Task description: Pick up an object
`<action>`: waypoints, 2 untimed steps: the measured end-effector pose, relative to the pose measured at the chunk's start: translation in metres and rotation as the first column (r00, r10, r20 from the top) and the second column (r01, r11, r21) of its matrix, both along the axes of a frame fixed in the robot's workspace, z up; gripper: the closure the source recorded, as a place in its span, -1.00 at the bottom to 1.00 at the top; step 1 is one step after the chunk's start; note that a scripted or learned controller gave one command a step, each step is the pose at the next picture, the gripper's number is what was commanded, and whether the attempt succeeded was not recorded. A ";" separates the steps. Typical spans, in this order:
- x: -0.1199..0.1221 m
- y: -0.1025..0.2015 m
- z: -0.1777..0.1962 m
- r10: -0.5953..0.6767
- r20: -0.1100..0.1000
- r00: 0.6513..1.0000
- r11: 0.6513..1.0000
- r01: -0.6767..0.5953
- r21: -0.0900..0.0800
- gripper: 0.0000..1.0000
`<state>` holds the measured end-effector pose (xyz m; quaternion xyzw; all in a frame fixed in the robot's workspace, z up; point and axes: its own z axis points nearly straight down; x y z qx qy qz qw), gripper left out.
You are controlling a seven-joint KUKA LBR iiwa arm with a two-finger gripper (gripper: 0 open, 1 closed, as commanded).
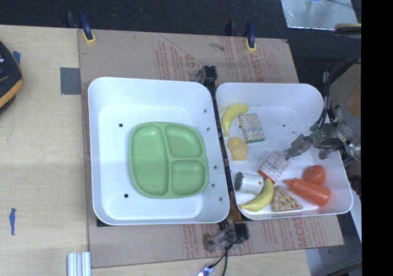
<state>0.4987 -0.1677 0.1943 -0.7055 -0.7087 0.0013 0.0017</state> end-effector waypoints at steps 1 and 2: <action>-0.023 0.048 -0.103 0.001 -0.001 1.000 1.000 -0.001 0.000 -1.00; -0.024 0.047 -0.093 0.005 -0.003 1.000 1.000 -0.005 0.000 1.00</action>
